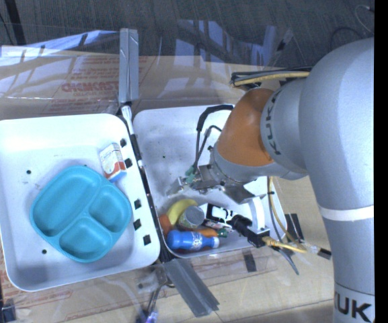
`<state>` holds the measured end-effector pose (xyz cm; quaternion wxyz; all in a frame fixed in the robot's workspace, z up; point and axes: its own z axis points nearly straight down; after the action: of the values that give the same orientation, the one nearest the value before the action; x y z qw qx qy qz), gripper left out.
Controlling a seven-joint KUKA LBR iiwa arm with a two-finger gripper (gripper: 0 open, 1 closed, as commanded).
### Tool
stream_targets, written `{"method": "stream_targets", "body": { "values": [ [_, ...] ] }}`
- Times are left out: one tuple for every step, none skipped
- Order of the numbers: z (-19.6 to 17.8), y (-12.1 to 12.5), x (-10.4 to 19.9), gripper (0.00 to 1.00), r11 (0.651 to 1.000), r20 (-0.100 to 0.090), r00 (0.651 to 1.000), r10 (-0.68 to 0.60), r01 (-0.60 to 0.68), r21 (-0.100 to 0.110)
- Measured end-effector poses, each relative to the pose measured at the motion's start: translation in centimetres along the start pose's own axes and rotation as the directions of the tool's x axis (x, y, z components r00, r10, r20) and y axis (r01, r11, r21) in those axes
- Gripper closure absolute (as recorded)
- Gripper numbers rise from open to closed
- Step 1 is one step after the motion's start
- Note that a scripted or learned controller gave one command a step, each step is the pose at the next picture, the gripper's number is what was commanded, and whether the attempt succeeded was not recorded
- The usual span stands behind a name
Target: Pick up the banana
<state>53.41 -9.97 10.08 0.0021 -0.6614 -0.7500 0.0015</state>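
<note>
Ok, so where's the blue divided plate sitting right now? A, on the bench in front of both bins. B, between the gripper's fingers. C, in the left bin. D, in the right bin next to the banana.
C: the blue divided plate lies flat on the floor of the left bin, beside a small carton, while the banana sits in the right bin among the clutter.
</note>
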Motion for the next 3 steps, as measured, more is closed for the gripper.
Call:
{"method": "stream_targets", "body": {
  "values": [
    [1.0, -4.3, 1.2, 0.00, 0.995, 0.000, 0.995, -0.103, 0.103, -0.004],
    [0.0, -4.2, 1.1, 1.00, 0.994, 0.000, 0.994, -0.107, 0.107, -0.003],
    [-10.0, -2.0, 5.8, 1.00, 0.993, 0.001, 0.993, -0.117, 0.117, -0.005]
  ]
}}
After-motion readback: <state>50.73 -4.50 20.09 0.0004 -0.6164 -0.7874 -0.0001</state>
